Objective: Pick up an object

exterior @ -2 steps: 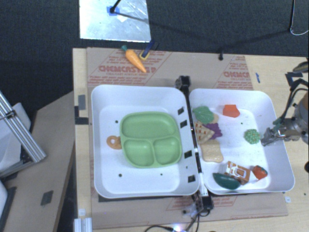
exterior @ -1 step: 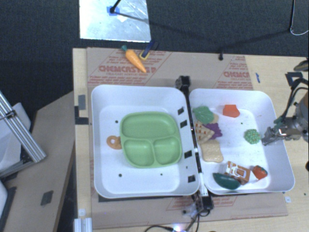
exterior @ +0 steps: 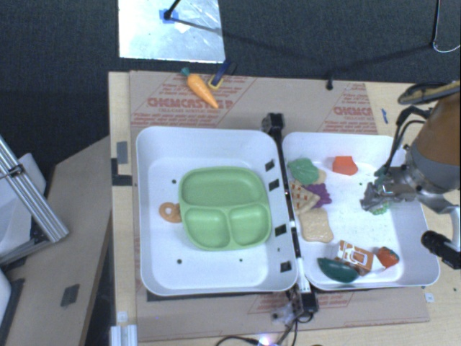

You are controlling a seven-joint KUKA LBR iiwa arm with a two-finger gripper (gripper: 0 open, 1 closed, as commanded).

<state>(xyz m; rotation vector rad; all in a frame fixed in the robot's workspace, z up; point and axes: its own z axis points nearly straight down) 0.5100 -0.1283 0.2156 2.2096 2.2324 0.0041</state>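
My gripper [exterior: 377, 197] hangs low over the right side of the right bin [exterior: 414, 269], below the orange-banded wrist. A small greenish bit shows just under it, too small to identify. In this bin lie an orange block [exterior: 344, 166], a green leafy piece [exterior: 304, 170], a waffle [exterior: 302, 196], purple grapes [exterior: 321, 193], a tan cracker [exterior: 315, 226], a dark green piece [exterior: 338, 269], a white and orange box [exterior: 354, 254] and a red piece [exterior: 387, 257].
The left bin [exterior: 155, 164] holds a green divided plate [exterior: 223, 207] and a small pretzel [exterior: 171, 212]. A toy carrot [exterior: 202, 89] lies on the cardboard behind the bins. A black divider [exterior: 282, 193] runs between the bins.
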